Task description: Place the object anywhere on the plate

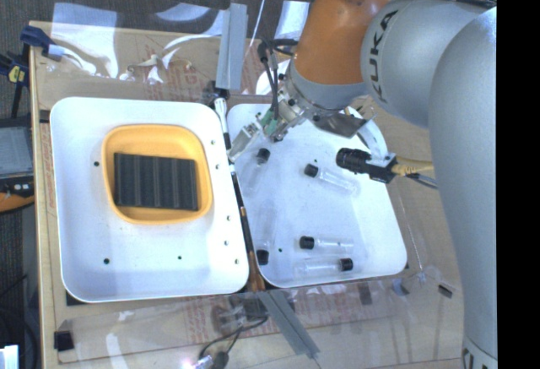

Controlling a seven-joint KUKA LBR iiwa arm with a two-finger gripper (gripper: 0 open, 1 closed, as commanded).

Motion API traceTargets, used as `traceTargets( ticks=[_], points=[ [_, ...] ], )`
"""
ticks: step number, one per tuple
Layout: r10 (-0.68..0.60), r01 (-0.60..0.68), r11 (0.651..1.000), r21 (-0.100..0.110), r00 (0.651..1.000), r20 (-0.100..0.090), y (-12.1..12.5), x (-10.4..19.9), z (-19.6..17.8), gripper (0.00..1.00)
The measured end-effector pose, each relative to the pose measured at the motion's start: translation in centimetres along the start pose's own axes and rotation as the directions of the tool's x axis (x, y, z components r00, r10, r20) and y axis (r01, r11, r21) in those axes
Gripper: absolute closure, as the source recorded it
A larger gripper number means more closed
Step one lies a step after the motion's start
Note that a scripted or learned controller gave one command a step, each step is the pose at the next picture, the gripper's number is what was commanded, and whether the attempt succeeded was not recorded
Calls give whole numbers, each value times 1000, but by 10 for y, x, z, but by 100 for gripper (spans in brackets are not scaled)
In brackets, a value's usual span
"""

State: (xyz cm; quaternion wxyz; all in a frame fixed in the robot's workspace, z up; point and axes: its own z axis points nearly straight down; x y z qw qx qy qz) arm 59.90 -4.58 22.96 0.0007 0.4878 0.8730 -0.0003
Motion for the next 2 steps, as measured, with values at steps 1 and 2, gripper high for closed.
traceTargets(
  ticks=[1,2],
  points=[
    [3,-3,1000,0,1000,1,1,-15,9,0],
    [2,-2,1000,2,1000,-1,9,-54,39,0]
  ],
)
